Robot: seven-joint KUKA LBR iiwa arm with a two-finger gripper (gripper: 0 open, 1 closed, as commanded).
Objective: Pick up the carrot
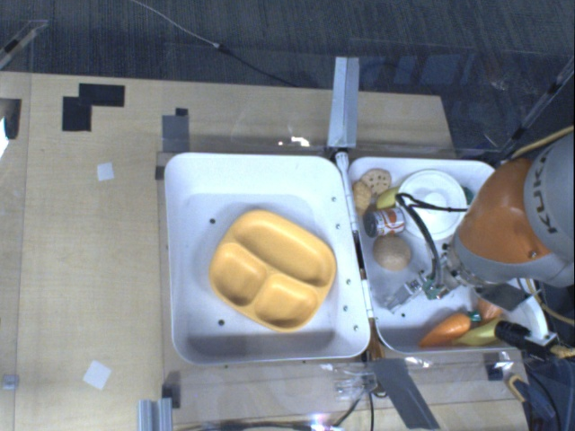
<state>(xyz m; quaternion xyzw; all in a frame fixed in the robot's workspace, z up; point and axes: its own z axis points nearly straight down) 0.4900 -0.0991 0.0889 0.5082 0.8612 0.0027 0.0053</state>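
Observation:
The orange carrot (446, 329) lies near the front edge of the right bin (388, 323), pointing left. A yellow-green piece (482, 332) rests against its right end. My gripper (406, 294) hangs over the bin floor just up and to the left of the carrot, apart from it and with nothing seen in it. The orange band of the arm (503, 223) covers the right part of this bin.
The right bin also holds cookies (372, 188), a small can (386, 223), a round beige item (393, 253) and a white bowl (433, 194) at the back. The left bin (193, 241) holds a yellow divided plate (271, 268).

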